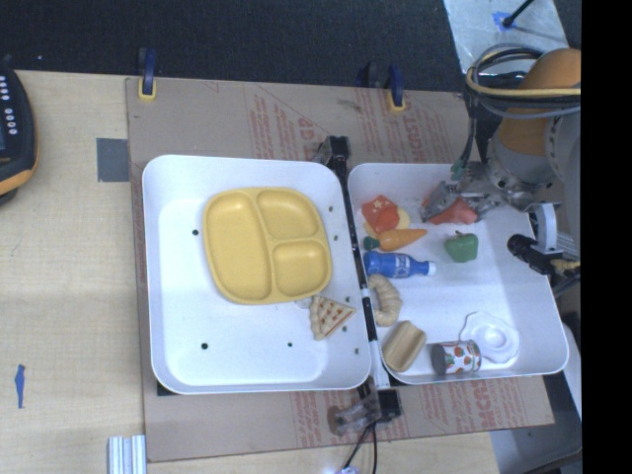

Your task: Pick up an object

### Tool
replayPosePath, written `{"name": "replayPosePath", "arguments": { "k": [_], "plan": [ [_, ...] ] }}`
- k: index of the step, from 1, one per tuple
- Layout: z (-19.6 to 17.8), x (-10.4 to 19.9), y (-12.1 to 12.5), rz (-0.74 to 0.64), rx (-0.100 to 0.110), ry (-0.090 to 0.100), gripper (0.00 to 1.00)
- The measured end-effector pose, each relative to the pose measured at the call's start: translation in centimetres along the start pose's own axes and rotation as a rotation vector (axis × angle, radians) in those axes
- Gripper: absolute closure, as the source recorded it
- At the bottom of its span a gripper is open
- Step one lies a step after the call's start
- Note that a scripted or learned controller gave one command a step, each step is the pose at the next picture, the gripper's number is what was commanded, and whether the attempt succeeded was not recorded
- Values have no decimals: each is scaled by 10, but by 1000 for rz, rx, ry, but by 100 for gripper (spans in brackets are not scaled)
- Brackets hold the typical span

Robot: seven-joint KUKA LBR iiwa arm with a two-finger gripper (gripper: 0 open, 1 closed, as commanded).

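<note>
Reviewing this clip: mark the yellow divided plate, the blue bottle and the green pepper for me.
yellow divided plate [237, 240]: camera view, floor of its large left compartment.
blue bottle [392, 264]: camera view, middle of its body, lying on its side in the right bin.
green pepper [460, 248]: camera view, centre of its body.

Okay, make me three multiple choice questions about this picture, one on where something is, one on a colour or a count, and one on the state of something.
1. Where does the yellow divided plate lie?
A. In the left bin
B. In the right bin
C. On the bare bench

2. What colour is the bottle in the right bin?
A. Green
B. Blue
C. Yellow

3. How does the small can rest?
A. Upright
B. On its side
C. Stacked on the plate

Answers: 1 A, the plate sits inside the left bin's rim. 2 B, its body is blue with a white cap. 3 B, its printed side faces up and it lies lengthwise beside the white lid.
</note>
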State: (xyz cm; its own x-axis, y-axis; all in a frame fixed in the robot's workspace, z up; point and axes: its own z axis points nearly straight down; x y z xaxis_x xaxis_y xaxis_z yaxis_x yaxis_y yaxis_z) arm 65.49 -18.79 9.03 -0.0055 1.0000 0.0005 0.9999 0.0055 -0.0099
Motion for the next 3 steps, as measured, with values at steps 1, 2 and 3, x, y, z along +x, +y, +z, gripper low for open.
{"name": "replayPosePath", "arguments": {
  "k": [1, 2, 3],
  "plan": [
    [-2, 30, 2, -2, -6, 0, 0],
    [-13, 28, 2, -4, -5, -2, 100],
    [-108, 148, -2, -7, -15, 2, 100]
  ]
}}
